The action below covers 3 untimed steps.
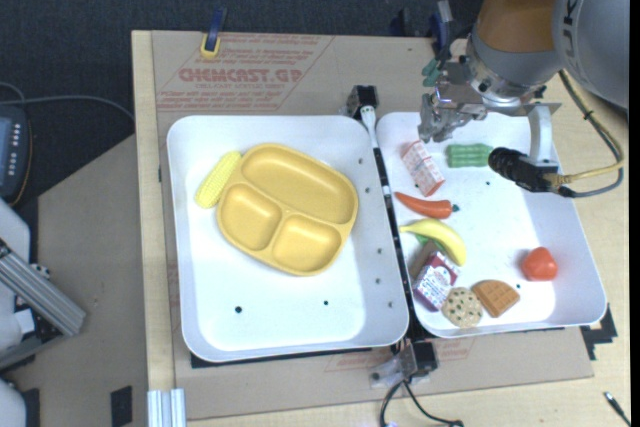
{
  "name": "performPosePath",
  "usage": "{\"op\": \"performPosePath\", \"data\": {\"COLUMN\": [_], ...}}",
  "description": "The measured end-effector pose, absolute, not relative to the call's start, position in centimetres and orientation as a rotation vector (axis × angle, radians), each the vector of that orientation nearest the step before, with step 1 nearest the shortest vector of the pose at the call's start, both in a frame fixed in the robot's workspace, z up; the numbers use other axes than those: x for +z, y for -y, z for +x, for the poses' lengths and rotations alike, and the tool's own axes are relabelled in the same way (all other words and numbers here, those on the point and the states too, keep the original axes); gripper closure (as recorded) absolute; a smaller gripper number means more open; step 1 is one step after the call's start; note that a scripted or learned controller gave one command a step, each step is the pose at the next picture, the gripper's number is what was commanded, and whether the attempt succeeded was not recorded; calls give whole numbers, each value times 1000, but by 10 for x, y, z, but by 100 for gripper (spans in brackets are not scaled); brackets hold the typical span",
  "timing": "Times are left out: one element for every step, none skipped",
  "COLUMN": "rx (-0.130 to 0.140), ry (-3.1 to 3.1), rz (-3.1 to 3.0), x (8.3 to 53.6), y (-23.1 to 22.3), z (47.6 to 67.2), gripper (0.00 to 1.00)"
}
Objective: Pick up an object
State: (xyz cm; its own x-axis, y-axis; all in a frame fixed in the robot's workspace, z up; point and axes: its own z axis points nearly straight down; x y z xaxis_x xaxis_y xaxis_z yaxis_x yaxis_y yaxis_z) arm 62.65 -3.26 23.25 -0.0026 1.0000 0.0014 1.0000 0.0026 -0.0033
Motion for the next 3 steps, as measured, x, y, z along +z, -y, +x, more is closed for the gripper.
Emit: {"op": "performPosePath", "data": {"rx": [3, -3, -2], "ry": [2223, 2223, 2222], "rz": [-2214, -2223, -2223], "x": [215, 233, 231], "y": [-8, 1, 6], "z": [619, 614, 617], "gripper": [100, 100, 100]}}
